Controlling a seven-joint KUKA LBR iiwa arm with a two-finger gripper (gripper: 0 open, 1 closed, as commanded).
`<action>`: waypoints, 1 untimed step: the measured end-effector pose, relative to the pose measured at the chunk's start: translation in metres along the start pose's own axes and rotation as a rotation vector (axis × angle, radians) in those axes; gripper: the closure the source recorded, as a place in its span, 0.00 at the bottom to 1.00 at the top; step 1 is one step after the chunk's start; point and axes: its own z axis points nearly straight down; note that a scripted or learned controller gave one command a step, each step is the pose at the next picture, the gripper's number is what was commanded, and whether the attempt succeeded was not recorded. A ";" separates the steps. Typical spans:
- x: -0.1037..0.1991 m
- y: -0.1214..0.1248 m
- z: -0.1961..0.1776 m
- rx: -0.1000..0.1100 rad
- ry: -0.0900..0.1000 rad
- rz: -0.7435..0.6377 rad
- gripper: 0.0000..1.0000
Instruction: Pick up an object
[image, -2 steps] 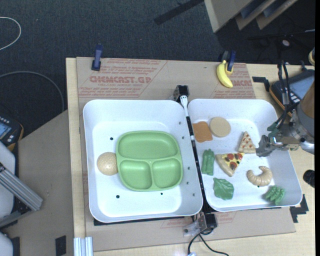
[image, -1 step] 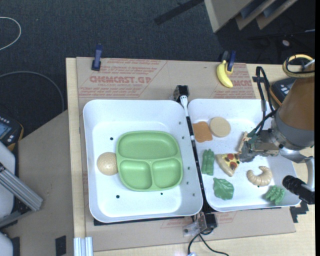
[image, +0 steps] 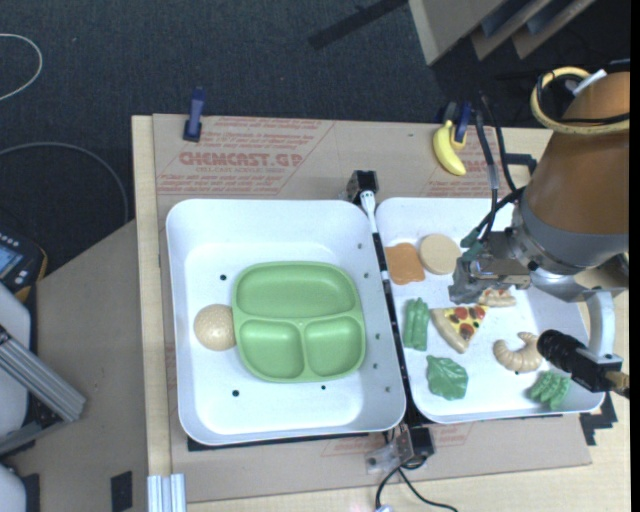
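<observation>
The right bin holds several toy foods. Among them are an orange slice, a round tan cookie, a green pea pod, a pizza slice, a croissant, a green leaf and a green piece. My gripper hangs low over the bin's middle, just above the pizza slice and right of the cookie. A pale piece with red marks lies right beside the gripper, partly hidden by it.
The left bin carries a green divided tray with a tan ball against its left side. A yellow banana and a blue clamp sit on the bench behind the bins. The arm's bulk covers the right bin's far right.
</observation>
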 end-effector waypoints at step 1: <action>-0.004 0.000 -0.007 0.003 -0.002 0.006 1.00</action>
